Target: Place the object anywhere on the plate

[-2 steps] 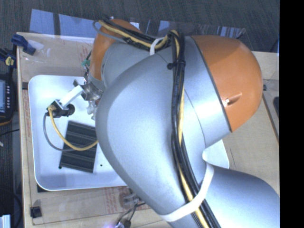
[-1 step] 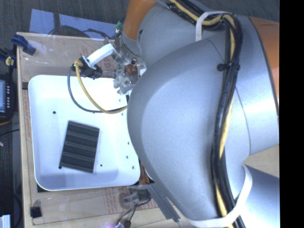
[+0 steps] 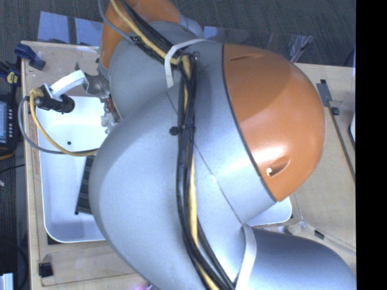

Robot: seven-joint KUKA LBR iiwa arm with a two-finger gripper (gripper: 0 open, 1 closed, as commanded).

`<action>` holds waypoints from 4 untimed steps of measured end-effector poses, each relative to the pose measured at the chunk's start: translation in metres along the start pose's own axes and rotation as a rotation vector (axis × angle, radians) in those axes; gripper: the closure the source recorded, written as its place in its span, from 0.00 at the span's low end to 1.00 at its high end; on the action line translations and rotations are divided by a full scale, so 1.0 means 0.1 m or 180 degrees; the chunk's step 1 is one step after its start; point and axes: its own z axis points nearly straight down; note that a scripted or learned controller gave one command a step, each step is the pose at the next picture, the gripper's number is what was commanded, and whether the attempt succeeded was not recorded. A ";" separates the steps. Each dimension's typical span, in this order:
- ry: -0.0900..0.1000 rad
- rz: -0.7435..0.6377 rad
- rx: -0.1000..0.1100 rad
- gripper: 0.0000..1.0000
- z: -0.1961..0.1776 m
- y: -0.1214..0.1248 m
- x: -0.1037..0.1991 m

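Note:
The grey arm [image 3: 181, 162] with its orange band [image 3: 272, 119] looms close to the camera and hides most of both bins. Its wrist reaches over the upper part of the left bin [image 3: 60, 180]. Only a small part of the gripper [image 3: 109, 118] pokes out below the wrist, just above the bin's white floor. A white bracket [image 3: 68, 82] and a black cylinder [image 3: 57, 104] with a yellow cable [image 3: 36, 128] stick out to the left of the wrist. A dark narrow strip [image 3: 84, 186] lies in the bin along the arm's edge; what it is I cannot tell.
The left bin's white floor shows at the left and lower left. A corner of the right bin [image 3: 284, 216] peeks out below the orange band. The wooden bench [image 3: 329, 180] shows at the right, and blue clamps [image 3: 27, 54] sit at its upper left corner.

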 end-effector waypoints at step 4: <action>0.0016 -0.1155 -0.0004 1.00 -1.50 -0.57 -0.05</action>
